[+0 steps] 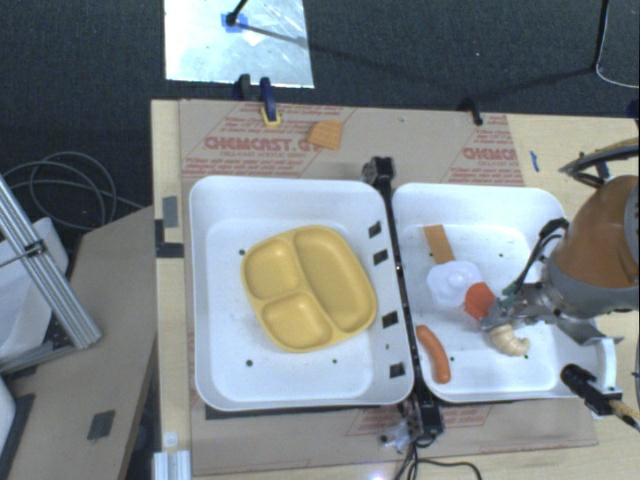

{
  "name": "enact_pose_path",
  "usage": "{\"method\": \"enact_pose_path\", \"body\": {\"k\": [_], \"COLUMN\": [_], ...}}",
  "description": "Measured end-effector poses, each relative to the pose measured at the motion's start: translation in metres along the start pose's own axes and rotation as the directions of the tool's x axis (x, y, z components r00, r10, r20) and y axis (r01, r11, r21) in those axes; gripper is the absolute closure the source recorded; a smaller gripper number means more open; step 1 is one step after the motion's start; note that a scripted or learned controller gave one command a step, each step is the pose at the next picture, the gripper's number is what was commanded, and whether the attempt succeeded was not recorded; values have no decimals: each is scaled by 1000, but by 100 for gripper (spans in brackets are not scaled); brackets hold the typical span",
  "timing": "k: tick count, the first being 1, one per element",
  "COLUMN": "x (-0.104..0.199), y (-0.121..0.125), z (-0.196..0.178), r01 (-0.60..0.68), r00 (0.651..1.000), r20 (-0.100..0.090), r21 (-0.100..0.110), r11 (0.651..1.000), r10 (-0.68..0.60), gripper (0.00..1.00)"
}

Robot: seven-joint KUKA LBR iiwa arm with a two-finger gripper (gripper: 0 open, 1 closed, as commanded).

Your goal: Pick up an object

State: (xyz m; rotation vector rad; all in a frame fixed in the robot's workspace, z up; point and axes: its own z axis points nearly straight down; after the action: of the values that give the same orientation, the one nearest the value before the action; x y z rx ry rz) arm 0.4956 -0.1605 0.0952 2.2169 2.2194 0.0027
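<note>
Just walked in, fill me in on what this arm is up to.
The grey and orange arm reaches in from the right, with its end effector low in the right bin. It sits among a red piece, a tan piece and a clear item. A sausage lies nearby. The left bin holds a yellow divided tray.

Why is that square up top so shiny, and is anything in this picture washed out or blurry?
Camera view: the foil-like sheet reflects the light in bright patches; the white bins look nearly blown out; the clear item beside the end effector is hard to distinguish; the overall image is slightly soft.
</note>
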Motion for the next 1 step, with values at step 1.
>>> {"method": "enact_pose_path", "body": {"k": [1], "x": [33], "y": [-6], "z": [-141], "r01": [8], "r00": [1000], "r20": [0], "r21": [-10], "r11": [1000], "r10": [-8], "gripper": [100]}}
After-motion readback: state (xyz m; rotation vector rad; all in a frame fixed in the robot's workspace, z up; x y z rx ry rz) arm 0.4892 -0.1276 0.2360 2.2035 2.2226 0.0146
